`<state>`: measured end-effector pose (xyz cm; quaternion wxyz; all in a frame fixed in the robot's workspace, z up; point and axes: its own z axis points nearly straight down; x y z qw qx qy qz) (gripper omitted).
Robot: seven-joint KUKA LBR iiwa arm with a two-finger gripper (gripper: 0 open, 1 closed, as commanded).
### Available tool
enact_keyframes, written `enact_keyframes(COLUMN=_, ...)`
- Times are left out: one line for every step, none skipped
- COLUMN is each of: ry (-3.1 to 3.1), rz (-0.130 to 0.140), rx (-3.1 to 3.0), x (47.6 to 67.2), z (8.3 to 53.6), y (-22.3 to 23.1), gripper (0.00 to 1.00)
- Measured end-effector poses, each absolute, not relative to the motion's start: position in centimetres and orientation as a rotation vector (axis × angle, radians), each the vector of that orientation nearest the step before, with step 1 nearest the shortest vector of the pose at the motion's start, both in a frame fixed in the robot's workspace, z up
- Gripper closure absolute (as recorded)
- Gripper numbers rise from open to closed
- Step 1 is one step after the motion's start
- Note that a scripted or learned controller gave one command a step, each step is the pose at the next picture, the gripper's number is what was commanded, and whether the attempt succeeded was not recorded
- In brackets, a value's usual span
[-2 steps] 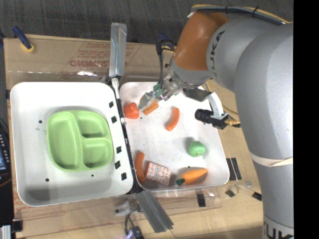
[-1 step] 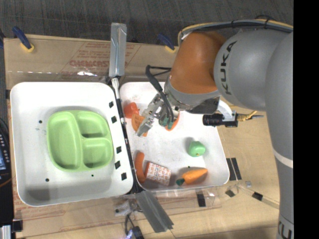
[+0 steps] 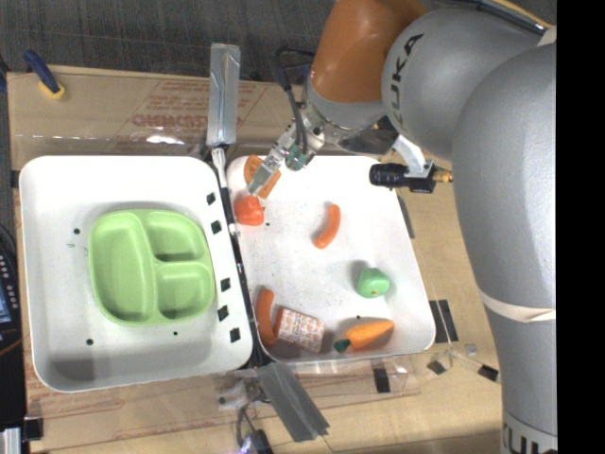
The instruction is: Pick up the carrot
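One gripper (image 3: 267, 173), upper centre of frame, pinches an orange piece (image 3: 255, 171); the carrot (image 3: 369, 333) lies lower right in the right bin (image 3: 402, 216).

The right bin (image 3: 402, 253) serves as landmark. The gripper (image 3: 267, 171) sits at its far left corner, over an orange piece (image 3: 255, 170); just nearer lies a tomato-like piece (image 3: 250, 210). A sausage (image 3: 326, 225) lies mid-bin, a green pepper (image 3: 372, 282) toward its right wall, the carrot (image 3: 367, 333) at its near wall. A green divided plate (image 3: 151, 265) sits in the left bin (image 3: 57, 187).
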<state>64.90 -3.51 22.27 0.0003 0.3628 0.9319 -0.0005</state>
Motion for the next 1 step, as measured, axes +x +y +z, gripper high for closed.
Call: enact_keyframes(ry=2.619, rz=-0.006, rx=1.745, x=60.67, z=21.44, y=0.03, gripper=1.00)
